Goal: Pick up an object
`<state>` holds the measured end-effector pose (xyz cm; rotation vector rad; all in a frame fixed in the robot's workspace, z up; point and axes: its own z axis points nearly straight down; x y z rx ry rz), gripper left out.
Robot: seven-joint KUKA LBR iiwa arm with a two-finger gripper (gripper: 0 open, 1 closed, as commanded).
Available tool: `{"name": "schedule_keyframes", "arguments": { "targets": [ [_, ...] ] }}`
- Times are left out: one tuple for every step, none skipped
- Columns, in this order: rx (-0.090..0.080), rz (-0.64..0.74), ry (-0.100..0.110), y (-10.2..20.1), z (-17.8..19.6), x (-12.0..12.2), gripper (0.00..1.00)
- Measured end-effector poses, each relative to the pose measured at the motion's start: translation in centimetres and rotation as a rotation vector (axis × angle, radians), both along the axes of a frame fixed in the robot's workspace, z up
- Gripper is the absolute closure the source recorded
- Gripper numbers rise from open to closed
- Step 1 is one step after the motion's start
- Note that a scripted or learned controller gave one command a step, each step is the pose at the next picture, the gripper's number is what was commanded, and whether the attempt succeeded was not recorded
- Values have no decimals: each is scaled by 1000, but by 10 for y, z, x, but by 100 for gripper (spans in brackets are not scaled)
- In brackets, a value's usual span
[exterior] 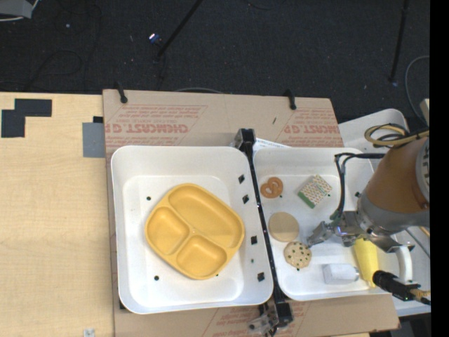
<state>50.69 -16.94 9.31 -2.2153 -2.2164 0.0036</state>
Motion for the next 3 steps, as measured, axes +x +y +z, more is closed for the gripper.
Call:
{"name": "schedule_keyframes", "arguments": {
  "targets": [
    [-1,-4,-1,-1,12,0,100],
    [-4,1,-8,4,59,-6,100],
    [-4,1,-9,5,104,-13,100]
  ]
}}
